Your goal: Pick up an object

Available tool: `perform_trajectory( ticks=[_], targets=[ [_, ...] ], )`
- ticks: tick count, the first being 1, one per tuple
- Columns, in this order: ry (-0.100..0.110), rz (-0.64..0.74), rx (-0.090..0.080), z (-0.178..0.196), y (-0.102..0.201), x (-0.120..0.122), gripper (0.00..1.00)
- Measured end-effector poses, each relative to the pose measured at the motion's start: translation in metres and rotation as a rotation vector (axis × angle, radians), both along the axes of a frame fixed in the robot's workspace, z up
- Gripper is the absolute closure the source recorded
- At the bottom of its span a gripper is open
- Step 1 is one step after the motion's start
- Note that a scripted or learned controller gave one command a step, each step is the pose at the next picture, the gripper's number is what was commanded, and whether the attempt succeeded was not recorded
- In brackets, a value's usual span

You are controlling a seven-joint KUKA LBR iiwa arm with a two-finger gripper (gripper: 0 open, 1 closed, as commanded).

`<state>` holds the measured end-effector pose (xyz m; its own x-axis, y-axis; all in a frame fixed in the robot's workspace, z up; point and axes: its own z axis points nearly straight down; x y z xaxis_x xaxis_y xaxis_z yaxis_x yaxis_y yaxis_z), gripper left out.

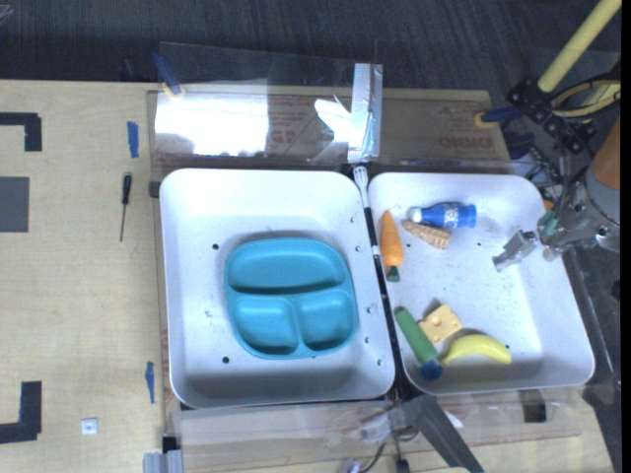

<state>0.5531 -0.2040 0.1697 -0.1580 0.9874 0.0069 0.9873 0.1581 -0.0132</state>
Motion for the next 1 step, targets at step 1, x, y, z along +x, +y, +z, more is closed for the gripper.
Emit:
perform_trajectory(
  ticks=[1],
  targets=[
    [-0.008,0.007,-0.002,-0.0132,0.0652,0.0385,0.00]
  ],
)
